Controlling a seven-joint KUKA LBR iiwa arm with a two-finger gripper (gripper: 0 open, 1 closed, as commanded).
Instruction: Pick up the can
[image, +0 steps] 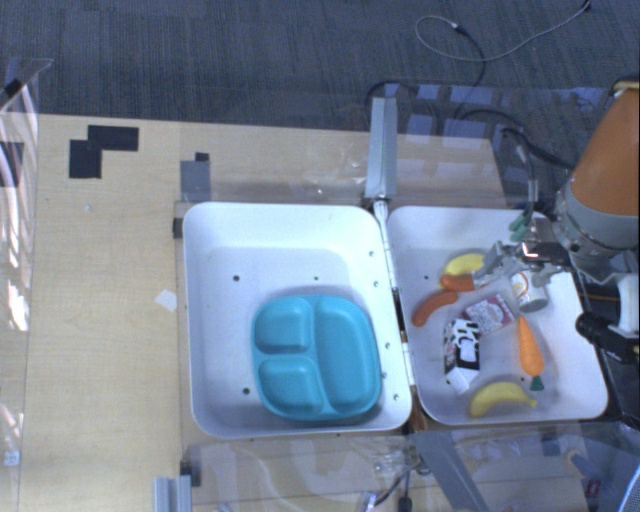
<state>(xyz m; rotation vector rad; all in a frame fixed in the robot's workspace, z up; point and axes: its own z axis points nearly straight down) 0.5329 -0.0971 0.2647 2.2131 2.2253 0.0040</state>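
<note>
Can (528, 291) lies tipped in right bin (590, 400), upper right, just beside pink packet (491, 313) and carrot (529, 347). Gripper (515, 255) hovers near can; finger state: cannot tell. Advice: descend centred over can body, avoid packet.

Bench (100, 330) — two white bins (285, 235)
</note>
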